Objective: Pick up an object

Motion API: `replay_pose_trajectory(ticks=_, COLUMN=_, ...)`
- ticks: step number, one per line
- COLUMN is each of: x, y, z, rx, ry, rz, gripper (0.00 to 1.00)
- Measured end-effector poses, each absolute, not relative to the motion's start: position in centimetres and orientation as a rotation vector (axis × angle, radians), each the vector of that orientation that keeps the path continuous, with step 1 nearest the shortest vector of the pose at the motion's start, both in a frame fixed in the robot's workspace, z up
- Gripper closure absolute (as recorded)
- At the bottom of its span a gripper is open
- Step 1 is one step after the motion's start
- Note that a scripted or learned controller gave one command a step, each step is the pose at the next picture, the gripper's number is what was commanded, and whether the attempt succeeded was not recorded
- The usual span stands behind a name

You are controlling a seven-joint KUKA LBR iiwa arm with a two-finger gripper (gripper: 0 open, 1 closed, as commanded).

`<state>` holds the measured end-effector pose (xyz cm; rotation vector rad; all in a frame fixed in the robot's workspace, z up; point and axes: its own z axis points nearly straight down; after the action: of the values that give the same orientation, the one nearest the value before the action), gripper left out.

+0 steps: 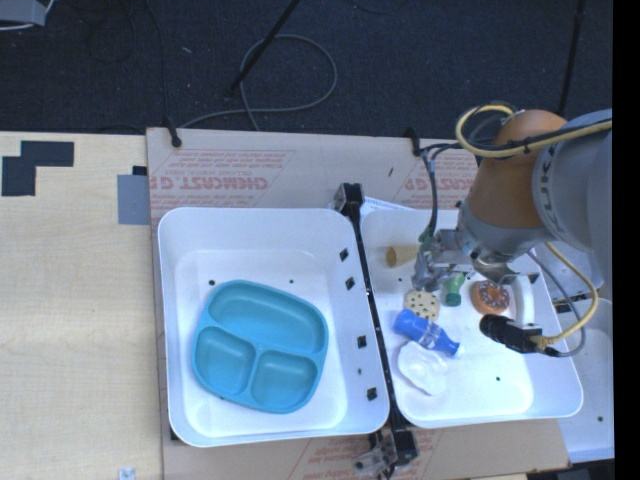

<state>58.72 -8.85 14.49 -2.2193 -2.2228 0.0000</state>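
- Clutter is the main risk: the right bin (560,393) holds several small things bunched close, so fingers coming down on one could nudge or pinch a neighbour instead.
- Gripper (437,268) hangs low over the upper-middle of the right bin, just above the cluster. Fingers' state: cannot tell, too small and dark against the wrist hardware.
- Nothing visibly held between the fingers.
- Likeliest target, judged by nearness: speckled cream disc (422,303), directly below the gripper, lying flat. Flat, thin shape looks hard to get fingers under; a slip seems likely.
- Blue bottle-like piece (427,333) lies on its side, touching or just beside the disc; being rounded, it could roll if bumped.
- Small green item (453,290) and round orange-patterned piece (491,297) sit just right of the gripper, near enough to be caught by mistake.
- White crumpled lump (424,368) lies below the blue piece; low contrast against the bin floor.
- Small tan piece (393,256) lies apart, left of the gripper.
- Left bin (180,268) holds a blue divided tray (260,345), well apart from the arm.
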Motion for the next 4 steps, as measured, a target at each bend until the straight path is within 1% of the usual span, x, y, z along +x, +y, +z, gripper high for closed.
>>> replay_pose_trajectory(ticks=1, x=59.3, y=-9.8, z=20.1, rx=-2.223, ry=-2.222, rz=-0.001, gripper=1.0)
replay_pose_trajectory(ticks=2, x=59.2, y=-10.3, z=26.4, rx=-2.223, ry=-2.223, rz=-0.003, gripper=1.0)
replay_pose_trajectory(ticks=3, x=60.6, y=-4.6, z=26.3, rx=-2.216, ry=-2.225, rz=0.0, gripper=1.0)
replay_pose_trajectory(ticks=4, x=60.1, y=0.6, z=26.0, rx=-2.214, ry=-2.223, rz=0.003, gripper=1.0)
